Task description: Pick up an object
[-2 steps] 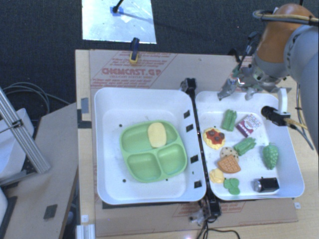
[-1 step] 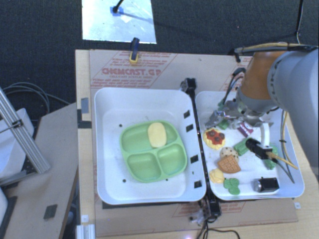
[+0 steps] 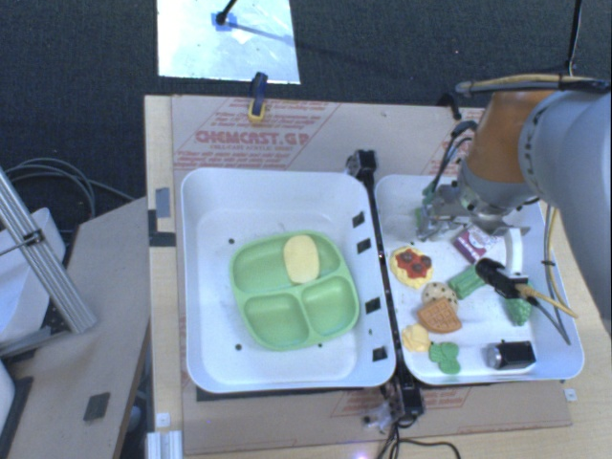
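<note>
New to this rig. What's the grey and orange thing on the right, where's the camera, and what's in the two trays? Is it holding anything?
The grey and orange thing is a robot arm, reaching in from the right. Its gripper hangs over the back of the right bin. The view does not show anything between its fingers.

The single camera is fixed above the bench and looks down at a slant on both bins.

The left bin holds a green divided plate with a yellow oval piece in its top compartment.

The right bin holds a scatter of small toy foods: a pizza slice, a waffle-like piece, a green leafy piece, plus a black cylinder near the front corner.
</note>
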